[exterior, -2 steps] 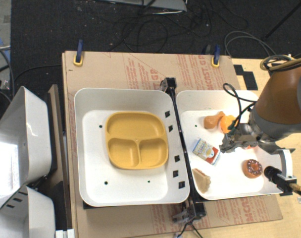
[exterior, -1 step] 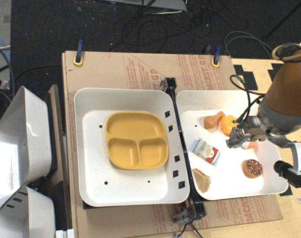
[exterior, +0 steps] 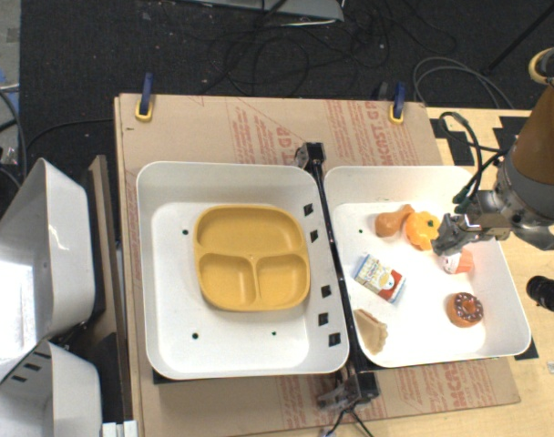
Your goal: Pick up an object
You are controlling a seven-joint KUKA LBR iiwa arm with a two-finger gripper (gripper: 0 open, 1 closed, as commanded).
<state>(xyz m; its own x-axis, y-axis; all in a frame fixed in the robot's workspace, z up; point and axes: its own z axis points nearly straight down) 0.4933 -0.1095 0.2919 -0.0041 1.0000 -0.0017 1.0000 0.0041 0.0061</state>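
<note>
Seemingly the gripper, its closure unreadable, hung just above the pink-white toy; the crowding orange fruit risked a mis-grab.

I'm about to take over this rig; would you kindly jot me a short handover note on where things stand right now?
Claw: low over the right bin, just above a small pink-and-white item; its grip can't be made out, and nothing is seen held.
Right bin: orange fruit, pear-like piece, carton, donut, tan wedge.
Left bin: yellow divided tray.
Done: the arm is in among the items.
Left: grasp one item and lift it.
</note>
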